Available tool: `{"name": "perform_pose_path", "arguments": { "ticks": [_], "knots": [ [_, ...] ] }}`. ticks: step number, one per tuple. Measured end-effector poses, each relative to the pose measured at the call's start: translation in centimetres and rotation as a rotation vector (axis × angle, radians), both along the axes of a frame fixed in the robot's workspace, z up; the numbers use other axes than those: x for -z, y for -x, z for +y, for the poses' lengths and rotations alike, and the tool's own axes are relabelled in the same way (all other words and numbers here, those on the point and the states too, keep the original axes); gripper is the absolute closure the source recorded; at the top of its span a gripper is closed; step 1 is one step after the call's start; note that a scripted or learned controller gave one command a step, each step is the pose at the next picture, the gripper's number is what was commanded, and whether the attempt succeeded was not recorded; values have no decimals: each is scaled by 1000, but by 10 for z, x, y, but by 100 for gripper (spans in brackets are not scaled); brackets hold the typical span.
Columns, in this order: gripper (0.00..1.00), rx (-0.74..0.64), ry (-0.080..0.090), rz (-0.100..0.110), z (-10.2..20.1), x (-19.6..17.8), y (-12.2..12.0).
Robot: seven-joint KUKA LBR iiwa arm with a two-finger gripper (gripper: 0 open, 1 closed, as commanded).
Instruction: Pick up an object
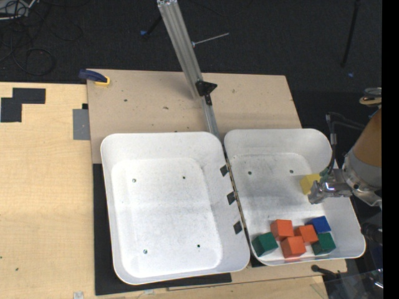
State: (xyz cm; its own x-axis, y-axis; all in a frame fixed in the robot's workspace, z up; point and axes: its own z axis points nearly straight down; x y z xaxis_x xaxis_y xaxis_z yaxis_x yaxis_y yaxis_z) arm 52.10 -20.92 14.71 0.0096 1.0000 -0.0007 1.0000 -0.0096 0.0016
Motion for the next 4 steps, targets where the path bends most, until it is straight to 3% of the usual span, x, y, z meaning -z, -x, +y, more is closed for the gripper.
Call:
{"name": "perform_pose_path", "arguments": {
  "ticks": [2, 4],
  "knots": [
    [100, -11, 1, -2, 3, -115, -2],
    [100, -15, -3, 3, 114, -113, -28]
  ]
}}
